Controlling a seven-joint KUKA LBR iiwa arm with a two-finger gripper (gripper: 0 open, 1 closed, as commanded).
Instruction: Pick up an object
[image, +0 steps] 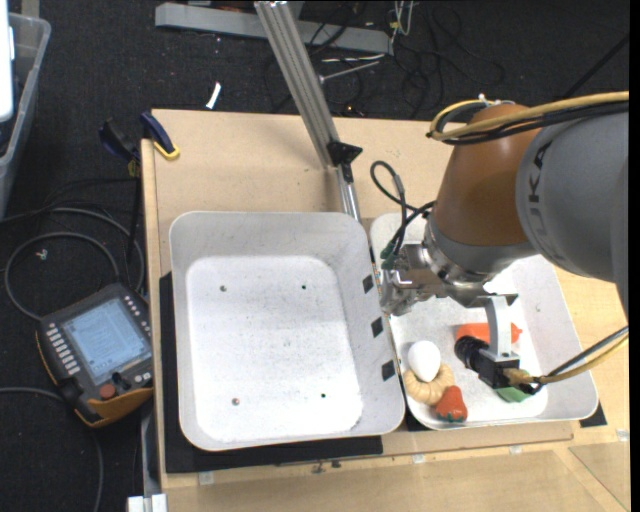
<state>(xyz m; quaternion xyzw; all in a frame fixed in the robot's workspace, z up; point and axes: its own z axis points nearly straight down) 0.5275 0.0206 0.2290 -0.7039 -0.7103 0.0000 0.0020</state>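
Arm (560, 180) enters from the right of the frame, with its wrist over the right bin (562, 300). The pincer (403, 283) is in that bin's upper-left part, close to the wall next to the left bin (270, 340). Pincer state: cannot tell, as it is hidden under the wrist.

Candidate things, all in the lower half of the right bin:
- white egg-shaped object (425, 357), lower left, below the pincer and apart from it
- tan curved piece (422, 388), touching the egg shape from below
- red-orange piece (454, 404), just beside the tan piece at the bin's lower edge
- green piece (514, 394), further right
- orange piece (474, 331), mid-bin, partly covered

Both bins sit on the tan bench (250, 160). A teach pendant (95, 350) lies on the floor, lower left of the frame.
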